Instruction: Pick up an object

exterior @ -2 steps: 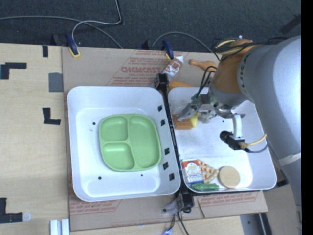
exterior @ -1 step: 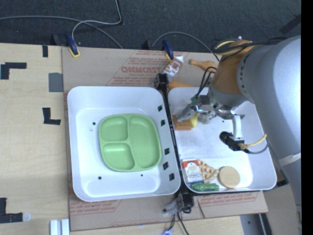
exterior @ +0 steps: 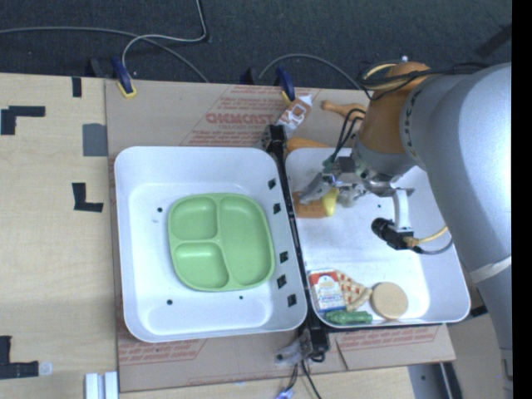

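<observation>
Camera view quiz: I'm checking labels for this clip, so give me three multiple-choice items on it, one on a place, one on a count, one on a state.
1. Where does the green tray lie?
A. left bin
B. right bin
C. on the cardboard

2. How many compartments does the tray have?
A. two
B. three
C. five

3. Where is the gripper now?
A. above the tray
B. low in the right bin, at the yellow thing
C. outside both bins

Answers: 1 A, the tray sits mid left bin. 2 B, ridges split it into three wells. 3 B, the gripper is down in the right bin at the yellow thing, near the divider; the cookie lies at the near end.
</observation>
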